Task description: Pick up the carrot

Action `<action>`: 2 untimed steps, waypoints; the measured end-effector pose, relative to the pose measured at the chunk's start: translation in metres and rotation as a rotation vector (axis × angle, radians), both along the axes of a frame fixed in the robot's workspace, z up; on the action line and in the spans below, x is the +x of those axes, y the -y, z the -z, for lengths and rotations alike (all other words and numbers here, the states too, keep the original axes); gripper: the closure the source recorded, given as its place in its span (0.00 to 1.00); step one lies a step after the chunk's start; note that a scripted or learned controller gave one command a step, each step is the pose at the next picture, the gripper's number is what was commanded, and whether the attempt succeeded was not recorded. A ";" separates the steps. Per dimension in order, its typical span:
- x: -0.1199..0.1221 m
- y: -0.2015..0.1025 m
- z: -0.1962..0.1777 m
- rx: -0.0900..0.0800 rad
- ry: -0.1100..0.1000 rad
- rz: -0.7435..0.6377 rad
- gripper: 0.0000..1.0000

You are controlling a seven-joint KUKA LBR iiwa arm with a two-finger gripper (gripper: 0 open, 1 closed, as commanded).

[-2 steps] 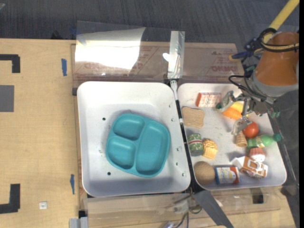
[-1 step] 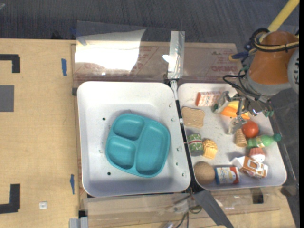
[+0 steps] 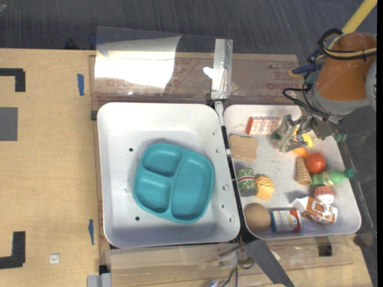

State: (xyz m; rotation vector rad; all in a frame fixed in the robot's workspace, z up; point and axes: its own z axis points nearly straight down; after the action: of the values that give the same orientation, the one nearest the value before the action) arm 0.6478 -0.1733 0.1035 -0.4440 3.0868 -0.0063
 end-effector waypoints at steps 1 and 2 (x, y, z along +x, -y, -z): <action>-0.005 0.000 0.005 0.003 -0.020 0.001 0.00; -0.008 -0.021 0.015 0.002 -0.021 0.155 0.00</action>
State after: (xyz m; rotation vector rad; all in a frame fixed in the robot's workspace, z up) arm 0.6401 -0.1518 0.0885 -0.2054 3.1332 -0.0009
